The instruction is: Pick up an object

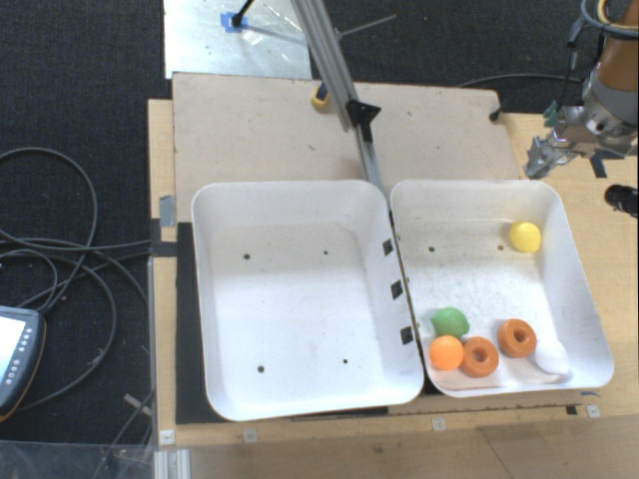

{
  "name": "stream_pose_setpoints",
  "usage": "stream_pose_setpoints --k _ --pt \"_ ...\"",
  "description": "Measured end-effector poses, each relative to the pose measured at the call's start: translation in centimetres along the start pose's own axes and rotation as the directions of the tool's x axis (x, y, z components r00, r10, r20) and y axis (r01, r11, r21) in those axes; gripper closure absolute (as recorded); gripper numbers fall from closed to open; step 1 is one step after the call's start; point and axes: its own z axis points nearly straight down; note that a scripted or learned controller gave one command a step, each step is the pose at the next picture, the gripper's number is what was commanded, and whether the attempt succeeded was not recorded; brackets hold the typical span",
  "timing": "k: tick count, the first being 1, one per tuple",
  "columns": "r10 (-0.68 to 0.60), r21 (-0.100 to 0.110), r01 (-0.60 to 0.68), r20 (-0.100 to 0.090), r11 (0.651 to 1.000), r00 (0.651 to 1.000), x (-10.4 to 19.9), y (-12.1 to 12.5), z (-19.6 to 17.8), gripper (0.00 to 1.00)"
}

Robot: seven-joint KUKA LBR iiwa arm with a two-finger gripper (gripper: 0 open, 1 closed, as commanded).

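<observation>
The right bin (574, 257) holds a yellow ball (525, 236) near its far right side. Along its near edge lie a green lump (450, 320), an orange ball (445, 352), two orange-brown rings (479, 356) (517, 337) and a white piece (550, 356). My gripper (544, 156) hangs above the bench just beyond the right bin's far right corner, up and to the right of the yellow ball. Nothing shows between its fingers.
The left bin (300, 203) stands beside the right one, sharing a middle wall with black clips. A slanted metal pole (329, 48) crosses the board behind the bins. Cables and a pendant (15, 352) lie on the floor at the left.
</observation>
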Motion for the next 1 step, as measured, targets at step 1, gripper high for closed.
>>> stream_pose_setpoints --k 1 --pt "-0.003 0.002 0.003 -0.003 1.000 1.000 5.05 -0.98 0.70 1.00"
